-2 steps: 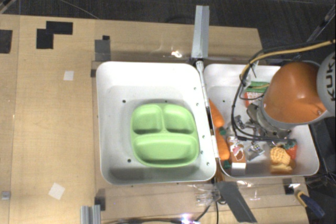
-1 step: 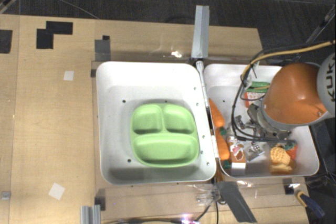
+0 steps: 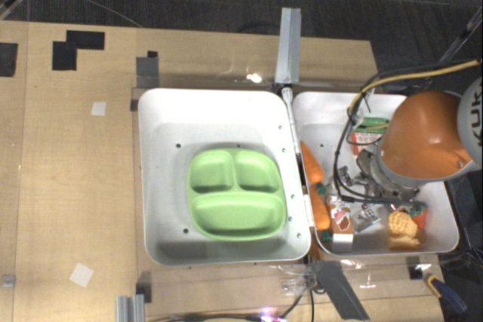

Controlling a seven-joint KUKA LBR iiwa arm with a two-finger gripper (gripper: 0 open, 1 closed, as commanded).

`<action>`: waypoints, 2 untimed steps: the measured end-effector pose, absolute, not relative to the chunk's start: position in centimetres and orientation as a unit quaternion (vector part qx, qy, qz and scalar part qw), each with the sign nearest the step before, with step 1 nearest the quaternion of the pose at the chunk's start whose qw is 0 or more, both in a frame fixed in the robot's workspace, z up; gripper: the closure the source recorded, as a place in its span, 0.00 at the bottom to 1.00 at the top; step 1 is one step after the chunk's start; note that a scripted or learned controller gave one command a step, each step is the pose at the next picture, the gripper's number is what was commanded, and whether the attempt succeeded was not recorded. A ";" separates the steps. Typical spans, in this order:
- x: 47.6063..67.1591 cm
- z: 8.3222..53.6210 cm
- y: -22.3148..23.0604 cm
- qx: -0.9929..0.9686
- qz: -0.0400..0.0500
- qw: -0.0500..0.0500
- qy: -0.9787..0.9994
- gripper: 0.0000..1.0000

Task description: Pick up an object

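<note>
Bins [image 3: 162, 162]: white. Divided tray [image 3: 236, 191]: light green. Carrot [image 3: 315, 188]: orange. Waffle-like toy [image 3: 402, 226]: yellow, grid-patterned. Small box [image 3: 370, 130]: red, green, white. Arm band [image 3: 424, 133]: orange. Bench [image 3: 68, 185]: pale wood, black patches.

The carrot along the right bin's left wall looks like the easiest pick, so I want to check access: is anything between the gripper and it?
The gripper itself is hidden under the arm's orange band. Nothing lies on the carrot; the bin wall hugs its left side, and small items crowd its lower end.
</note>
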State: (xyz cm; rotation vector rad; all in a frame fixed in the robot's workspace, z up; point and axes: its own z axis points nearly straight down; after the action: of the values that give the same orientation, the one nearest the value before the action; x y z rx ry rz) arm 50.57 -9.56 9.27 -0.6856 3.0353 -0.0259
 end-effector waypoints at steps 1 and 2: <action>57.3 9.0 -13.6 -0.265 -0.003 0.009 0.964 0.00; 52.3 9.1 -9.8 -0.310 -0.004 0.009 0.951 0.00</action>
State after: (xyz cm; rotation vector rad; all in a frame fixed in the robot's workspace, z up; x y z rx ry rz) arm 52.31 -9.79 9.15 -0.9686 2.9687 -0.0123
